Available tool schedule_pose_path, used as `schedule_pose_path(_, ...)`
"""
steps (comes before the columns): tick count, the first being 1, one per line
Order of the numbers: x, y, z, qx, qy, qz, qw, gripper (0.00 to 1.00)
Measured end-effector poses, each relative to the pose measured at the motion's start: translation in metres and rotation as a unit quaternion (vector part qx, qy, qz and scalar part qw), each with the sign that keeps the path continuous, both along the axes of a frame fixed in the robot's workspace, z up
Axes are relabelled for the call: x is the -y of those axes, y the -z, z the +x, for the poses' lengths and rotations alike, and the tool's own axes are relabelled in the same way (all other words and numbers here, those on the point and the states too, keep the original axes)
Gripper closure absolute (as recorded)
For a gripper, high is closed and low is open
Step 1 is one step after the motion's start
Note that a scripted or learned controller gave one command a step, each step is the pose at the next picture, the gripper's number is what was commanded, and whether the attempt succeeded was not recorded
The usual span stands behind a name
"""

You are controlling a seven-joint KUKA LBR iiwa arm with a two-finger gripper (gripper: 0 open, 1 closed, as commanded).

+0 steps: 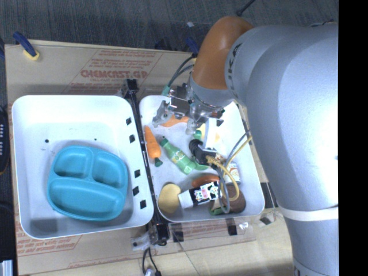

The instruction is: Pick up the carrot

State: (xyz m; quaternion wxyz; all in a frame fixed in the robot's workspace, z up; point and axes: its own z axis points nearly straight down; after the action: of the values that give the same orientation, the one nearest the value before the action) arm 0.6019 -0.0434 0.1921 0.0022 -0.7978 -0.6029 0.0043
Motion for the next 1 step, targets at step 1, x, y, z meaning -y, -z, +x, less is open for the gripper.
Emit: schedule_pose_path(1,0.0,0.0,0.0,0.0,0.0,0.0,1.0,0.0)
